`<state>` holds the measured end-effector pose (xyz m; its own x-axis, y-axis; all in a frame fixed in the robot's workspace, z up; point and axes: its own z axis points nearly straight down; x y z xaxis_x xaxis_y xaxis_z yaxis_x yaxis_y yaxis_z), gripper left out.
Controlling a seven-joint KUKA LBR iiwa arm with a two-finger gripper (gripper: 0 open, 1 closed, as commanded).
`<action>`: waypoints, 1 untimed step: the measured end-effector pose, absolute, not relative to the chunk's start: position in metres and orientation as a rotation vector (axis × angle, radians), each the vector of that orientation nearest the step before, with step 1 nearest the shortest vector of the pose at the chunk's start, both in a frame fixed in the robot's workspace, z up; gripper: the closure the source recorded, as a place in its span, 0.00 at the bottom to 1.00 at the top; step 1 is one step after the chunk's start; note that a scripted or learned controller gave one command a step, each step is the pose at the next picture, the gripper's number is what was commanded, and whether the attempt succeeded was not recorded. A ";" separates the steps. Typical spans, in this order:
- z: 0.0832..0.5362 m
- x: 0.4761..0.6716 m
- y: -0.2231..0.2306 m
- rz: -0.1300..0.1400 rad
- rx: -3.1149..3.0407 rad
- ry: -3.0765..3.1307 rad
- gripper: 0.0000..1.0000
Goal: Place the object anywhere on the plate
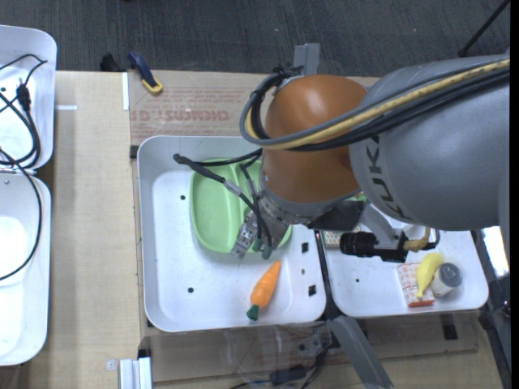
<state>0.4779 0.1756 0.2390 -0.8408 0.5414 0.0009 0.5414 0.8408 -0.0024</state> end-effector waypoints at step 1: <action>0.270 0.478 0.202 0.002 -0.933 -3.000 1.00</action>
